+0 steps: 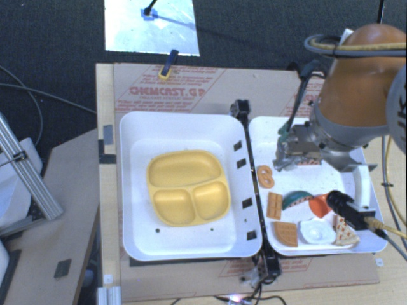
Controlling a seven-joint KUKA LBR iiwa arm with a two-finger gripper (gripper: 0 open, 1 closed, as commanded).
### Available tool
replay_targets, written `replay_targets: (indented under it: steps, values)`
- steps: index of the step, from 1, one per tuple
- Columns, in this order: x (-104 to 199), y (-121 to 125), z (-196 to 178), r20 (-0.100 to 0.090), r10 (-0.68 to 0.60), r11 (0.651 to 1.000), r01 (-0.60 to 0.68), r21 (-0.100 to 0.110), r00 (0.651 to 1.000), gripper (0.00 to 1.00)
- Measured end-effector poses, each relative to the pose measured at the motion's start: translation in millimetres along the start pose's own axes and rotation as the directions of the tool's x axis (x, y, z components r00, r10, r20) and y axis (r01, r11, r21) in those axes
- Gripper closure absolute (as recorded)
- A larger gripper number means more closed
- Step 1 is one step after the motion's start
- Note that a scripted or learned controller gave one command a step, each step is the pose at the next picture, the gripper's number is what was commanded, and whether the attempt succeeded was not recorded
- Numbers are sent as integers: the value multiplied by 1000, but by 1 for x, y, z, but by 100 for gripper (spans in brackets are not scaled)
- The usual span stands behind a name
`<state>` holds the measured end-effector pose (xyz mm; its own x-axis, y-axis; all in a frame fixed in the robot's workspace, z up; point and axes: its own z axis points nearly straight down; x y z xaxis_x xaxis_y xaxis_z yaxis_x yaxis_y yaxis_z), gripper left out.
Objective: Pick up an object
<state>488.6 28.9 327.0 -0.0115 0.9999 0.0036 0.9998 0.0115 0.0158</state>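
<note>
Two bins (137, 138) are sitting side by side, holding one yellow tray (188, 187), two waffles (275, 204), one pretzel (265, 176).

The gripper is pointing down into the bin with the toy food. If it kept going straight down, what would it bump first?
Probably the bare white floor of the right bin. The gripper hangs just above the pretzel, which lies slightly nearer the camera, though depth is hard to judge.

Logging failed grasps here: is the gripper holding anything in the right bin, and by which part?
Cannot be told. The gripper hangs over the right bin, above the pretzel, with no item visibly gripped.
</note>
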Motion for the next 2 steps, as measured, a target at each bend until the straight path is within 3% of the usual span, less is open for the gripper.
replay_targets:
  steps: [1, 2]
  values:
    - [42, 16, 151, 4, 3, 1000, -3, 28, 1000, 100]
    - [-46, 86, 143, 8, 16, 1000, -16, 8, 1000, 100]
